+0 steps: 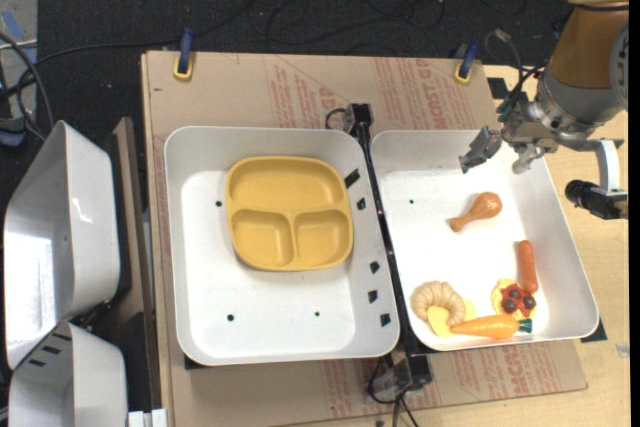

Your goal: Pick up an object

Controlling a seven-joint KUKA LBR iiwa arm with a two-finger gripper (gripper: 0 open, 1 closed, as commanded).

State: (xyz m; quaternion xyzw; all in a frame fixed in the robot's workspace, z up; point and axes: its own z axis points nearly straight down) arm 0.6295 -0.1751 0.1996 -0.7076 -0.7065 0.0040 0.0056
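Observation:
The right bin (420,165) holds several toy foods. A tan chicken drumstick (477,211) lies near its middle, and an orange-red sausage (526,265) lies by the right wall. Along the front are a beige croissant (438,298), an orange carrot (485,324) and a yellow piece with dark berries (515,299). My gripper (498,157) hangs over the bin's back right part, above and just behind the drumstick. It is open, its two dark fingers (478,151) spread, with nothing between them.
A yellow divided plate (290,213) lies in the left bin (190,245). Both bins rest on a cardboard sheet (300,85) clamped at the back. Cables cross the dark floor behind. White containers (60,215) stand at the far left.

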